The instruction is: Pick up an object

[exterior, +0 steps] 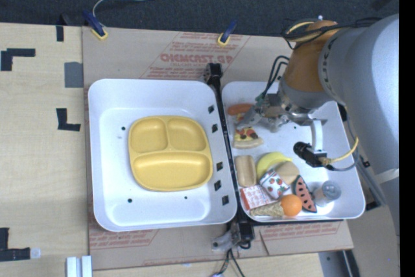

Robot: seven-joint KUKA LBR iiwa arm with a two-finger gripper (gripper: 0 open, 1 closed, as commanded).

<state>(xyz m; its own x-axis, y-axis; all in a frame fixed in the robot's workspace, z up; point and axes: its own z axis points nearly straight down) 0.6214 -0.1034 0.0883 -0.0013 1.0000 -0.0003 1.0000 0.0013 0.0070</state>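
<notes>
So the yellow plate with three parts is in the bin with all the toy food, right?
Not quite. The camera view shows the yellow plate with three parts lying alone in the left bin. The toy food, like the orange and the pizza slice, is in the right bin, where the arm reaches.

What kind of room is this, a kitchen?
Probably a robot test bench, not a kitchen: a robot arm reaches over two white bins, one holding toy food, the other a yellow plate.

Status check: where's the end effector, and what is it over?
End effector low in right bin, upper left corner. Pizza slice toy just below it. Toy food crowds lower half.
</notes>
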